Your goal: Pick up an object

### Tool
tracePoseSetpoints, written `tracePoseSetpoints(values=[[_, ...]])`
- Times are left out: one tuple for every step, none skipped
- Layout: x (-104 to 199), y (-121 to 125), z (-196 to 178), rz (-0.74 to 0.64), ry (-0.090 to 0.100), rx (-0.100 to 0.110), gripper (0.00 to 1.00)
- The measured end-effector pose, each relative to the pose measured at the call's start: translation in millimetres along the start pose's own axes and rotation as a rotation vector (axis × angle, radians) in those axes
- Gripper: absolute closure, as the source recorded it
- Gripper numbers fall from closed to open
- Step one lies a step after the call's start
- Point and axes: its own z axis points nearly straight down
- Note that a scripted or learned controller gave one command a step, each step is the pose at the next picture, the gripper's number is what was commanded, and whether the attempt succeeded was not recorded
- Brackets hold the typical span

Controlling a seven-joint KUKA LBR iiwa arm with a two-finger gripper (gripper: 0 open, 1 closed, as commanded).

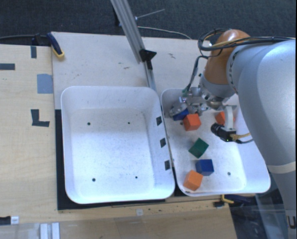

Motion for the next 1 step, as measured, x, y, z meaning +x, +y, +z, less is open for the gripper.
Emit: tracePoseSetpoints(values=[[35.5, -10.7, -105.4, 0.0, 0.002, -0.005, 0.0]])
